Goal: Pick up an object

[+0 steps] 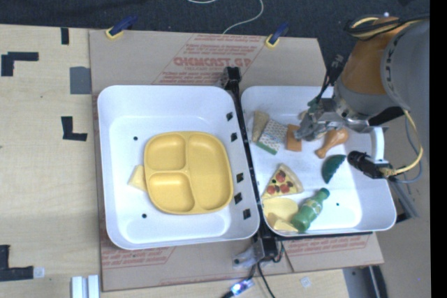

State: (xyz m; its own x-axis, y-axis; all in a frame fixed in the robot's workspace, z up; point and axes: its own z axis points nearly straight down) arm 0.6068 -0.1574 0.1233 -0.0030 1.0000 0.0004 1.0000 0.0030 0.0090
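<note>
Reaching into the right bin (363, 220) for a toy

Gripper (309, 128) is low at centre right, among an orange piece (293, 142) and a drumstick (332, 141); whether it is clenched I cannot tell; next, probably close and lift, checking something comes up

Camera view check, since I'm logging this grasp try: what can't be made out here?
- Gripper, camera view: whether it is open or shut, blurred and covered by the wrist.
- Orange toy: its left end, hidden under the gripper.
- Pale yellow piece in the left bin: mostly hidden beneath the yellow divided plate.
- Arm: cut off at the right edge.
</note>
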